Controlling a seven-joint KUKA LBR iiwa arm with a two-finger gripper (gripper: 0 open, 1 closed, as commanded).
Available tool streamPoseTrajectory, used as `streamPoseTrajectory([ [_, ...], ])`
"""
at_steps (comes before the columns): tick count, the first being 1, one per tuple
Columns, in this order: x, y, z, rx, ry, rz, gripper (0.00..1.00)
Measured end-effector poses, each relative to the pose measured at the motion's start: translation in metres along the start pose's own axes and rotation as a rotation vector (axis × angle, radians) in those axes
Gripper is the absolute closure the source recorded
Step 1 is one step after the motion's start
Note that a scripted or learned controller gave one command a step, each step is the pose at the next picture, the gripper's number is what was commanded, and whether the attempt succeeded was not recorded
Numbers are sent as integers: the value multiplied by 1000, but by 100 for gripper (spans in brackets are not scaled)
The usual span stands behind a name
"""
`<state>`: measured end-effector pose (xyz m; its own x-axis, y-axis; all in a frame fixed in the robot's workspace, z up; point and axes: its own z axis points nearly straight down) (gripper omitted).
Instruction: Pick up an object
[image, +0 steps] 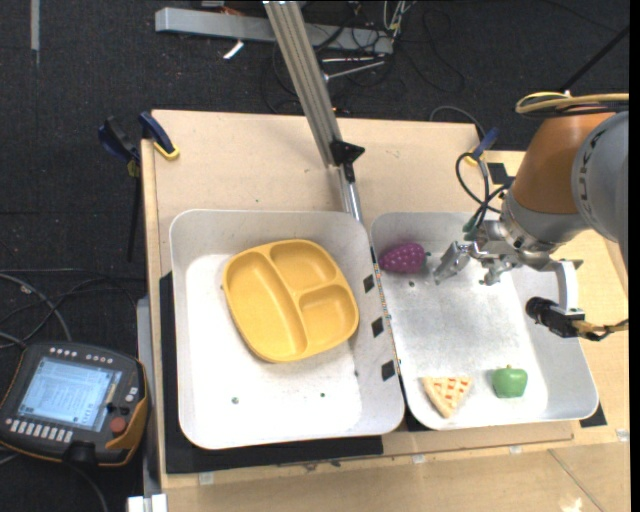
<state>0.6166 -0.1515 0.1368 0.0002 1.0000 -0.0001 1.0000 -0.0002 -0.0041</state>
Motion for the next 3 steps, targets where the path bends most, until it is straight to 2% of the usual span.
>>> streamPoseTrajectory([
  [1,0,2,-13,-6,-1,-1,100],
  [2,4,-1,-76,-10,-1,-3,100],
  [3,5,0,-85,-7,0,-2,100],
])
